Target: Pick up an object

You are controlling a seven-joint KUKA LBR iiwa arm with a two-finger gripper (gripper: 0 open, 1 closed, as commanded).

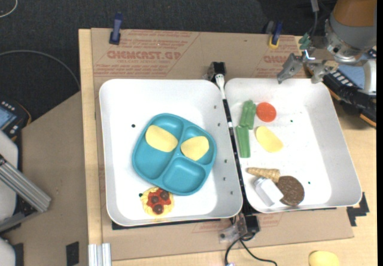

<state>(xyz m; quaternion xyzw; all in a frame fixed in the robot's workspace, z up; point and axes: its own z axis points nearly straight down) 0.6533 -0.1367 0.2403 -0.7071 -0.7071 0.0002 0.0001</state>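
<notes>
Gripper point(302, 67) over right bin point(335, 115) top rim, grip state unclear; orange-red ball point(266, 112) round, glossy.

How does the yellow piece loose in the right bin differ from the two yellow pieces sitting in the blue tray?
The loose yellow oval piece lies directly on the right white bin's floor, beside green stick-shaped pieces; the two yellow pieces sit in separate upper compartments of the blue divided tray in the left bin. All three are similar in colour and rounded shape.
</notes>
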